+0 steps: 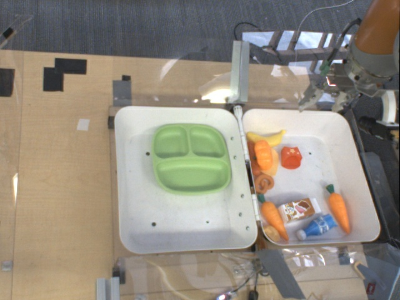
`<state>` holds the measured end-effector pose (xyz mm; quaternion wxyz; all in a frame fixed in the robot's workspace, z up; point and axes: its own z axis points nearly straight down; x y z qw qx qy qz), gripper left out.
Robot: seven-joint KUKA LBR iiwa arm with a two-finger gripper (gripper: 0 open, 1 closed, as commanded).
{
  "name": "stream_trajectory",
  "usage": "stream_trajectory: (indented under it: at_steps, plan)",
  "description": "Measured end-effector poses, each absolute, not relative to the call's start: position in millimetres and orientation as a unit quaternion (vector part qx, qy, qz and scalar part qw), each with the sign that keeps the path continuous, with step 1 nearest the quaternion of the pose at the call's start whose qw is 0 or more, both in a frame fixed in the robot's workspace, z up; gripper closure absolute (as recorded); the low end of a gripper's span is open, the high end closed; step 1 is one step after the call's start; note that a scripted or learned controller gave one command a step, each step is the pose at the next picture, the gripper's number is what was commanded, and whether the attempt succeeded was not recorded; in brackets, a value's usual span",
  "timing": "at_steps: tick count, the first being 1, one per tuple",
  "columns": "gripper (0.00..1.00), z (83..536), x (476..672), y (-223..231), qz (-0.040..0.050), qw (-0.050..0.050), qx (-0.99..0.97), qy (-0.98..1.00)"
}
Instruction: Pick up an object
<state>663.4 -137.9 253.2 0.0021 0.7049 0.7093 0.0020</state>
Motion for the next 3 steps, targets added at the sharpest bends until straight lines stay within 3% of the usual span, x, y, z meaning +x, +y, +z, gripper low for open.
stream_trajectory:
  at_steps: [1,2,3]
  plan:
    - [0.0,147,664.2,-122,0.0014,0.001,0.698,0.716]
    - [0.0,101,650.5,-93,0.0084,0.015,0.657,0.753]
    - [0.0,188,663.5,-75,0.0031,0.004,0.645,0.764]
